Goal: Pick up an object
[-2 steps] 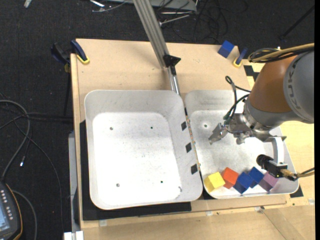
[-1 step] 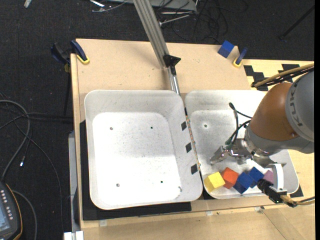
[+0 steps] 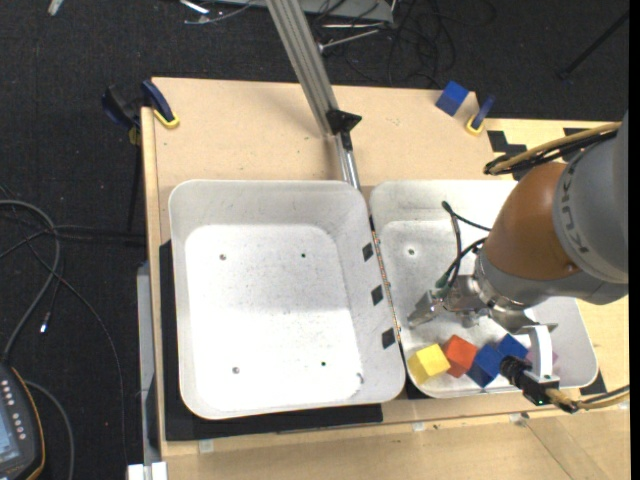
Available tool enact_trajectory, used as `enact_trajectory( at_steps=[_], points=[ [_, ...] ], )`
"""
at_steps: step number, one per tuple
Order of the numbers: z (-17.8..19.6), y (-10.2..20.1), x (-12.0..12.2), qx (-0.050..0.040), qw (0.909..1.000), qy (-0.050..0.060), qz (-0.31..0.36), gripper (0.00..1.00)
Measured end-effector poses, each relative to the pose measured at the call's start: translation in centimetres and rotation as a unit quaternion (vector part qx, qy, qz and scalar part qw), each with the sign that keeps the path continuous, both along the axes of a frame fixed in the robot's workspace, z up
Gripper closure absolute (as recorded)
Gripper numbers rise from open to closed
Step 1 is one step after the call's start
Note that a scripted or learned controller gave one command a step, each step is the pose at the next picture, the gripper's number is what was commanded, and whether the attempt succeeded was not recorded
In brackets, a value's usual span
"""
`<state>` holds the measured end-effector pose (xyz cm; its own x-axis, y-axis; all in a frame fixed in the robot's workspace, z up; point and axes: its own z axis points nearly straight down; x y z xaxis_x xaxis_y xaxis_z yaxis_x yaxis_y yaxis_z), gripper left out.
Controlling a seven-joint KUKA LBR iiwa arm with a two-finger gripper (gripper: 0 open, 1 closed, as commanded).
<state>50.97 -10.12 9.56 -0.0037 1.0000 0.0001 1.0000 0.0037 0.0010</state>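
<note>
**A:** What sits on the counter (image 3: 250, 118)?

**B:** Two shallow white bins side by side on a tan wooden top. The left bin (image 3: 190, 298) has a speckled floor. The right bin (image 3: 400, 213) is partly covered by the arm (image 3: 570, 228), grey with an orange band, which reaches in from the right and is cut off at the frame edge.

**A:** Where are the things to pick up?

**B:** In the right bin's near corner, close together: a yellow block (image 3: 429, 362) nearest the divider, an orange-red block (image 3: 461, 353) just beside it, then a blue block (image 3: 493, 360), its far side hidden under the wrist. Whether they touch is hard to tell.

**A:** And the gripper (image 3: 428, 306)?

**B:** It hangs low over the right bin, just behind the yellow block, pointing toward the divider. The metal fingers are small and blurred against the white floor; I cannot tell whether they are apart or together. No block shows between them.

**A:** Anything else?

**B:** A slanted metal pole (image 3: 305, 53) crosses the top, and another small blue block (image 3: 453, 96) rests on the counter's far edge. Dark carpet and cables surround it all
</note>
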Motion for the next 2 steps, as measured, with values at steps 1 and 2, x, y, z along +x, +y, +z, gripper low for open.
enact_trajectory(
  at_steps=[1, 2],
  points=[
    [0.0, -5.1, 5.9, -0.0021, 1.0, -0.002, -0.001, 0.0],
    [0.0, 0.3, 2.2, 0.001, 1.0, 0.002, 0.001, 0.0]
  ],
)
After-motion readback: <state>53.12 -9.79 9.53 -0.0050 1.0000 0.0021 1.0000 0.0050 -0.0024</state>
